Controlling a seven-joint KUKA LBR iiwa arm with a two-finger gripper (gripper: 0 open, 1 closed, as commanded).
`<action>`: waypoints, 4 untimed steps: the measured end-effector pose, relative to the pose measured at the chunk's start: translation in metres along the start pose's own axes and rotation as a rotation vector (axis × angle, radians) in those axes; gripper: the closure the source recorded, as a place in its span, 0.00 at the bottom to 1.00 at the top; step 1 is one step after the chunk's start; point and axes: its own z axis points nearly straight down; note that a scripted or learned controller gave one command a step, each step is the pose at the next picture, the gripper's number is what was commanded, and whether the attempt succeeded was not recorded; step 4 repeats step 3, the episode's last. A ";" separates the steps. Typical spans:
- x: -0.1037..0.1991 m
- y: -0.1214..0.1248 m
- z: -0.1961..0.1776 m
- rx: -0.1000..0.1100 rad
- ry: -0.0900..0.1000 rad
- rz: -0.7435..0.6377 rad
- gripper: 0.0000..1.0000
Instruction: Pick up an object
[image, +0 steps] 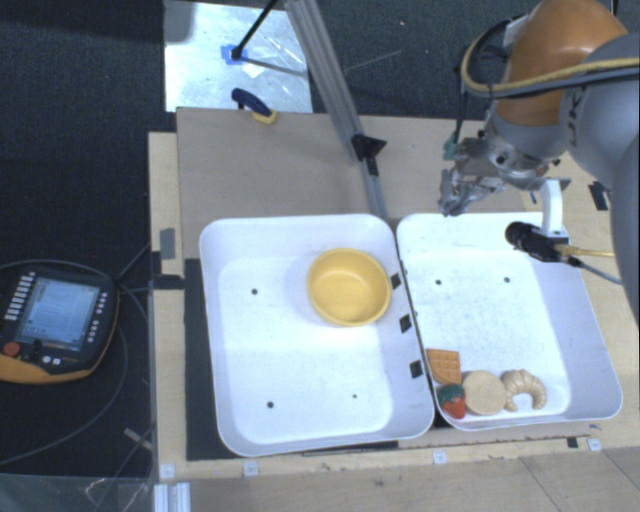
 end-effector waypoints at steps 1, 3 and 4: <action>0.050 -0.006 0.012 0.000 0.000 -0.001 1.00; 0.146 -0.025 0.029 0.000 0.001 -0.001 1.00; 0.146 -0.025 0.029 0.000 0.001 -0.001 1.00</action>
